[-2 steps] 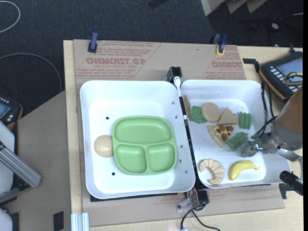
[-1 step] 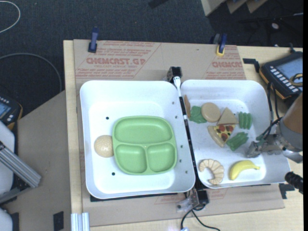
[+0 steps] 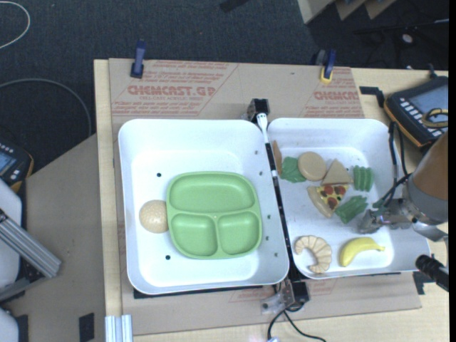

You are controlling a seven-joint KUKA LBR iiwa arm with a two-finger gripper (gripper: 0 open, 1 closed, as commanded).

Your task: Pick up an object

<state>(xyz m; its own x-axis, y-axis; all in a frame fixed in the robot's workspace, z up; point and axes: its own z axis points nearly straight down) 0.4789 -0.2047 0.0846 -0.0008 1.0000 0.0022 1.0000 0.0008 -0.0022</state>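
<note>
Lying curved and yellow, banana (image 3: 360,250) sits just beside croissant (image 3: 314,251).

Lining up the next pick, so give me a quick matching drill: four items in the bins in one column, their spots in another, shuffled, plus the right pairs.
Things:
1. green divided tray
2. banana
3. beige round piece
4. croissant

Places:
A. right bin, near edge, left of the banana
B. left bin, against the tray's left side
C. middle of the left bin
D. right bin, near edge, just below the gripper

Pairs: 1-C, 2-D, 3-B, 4-A
</note>
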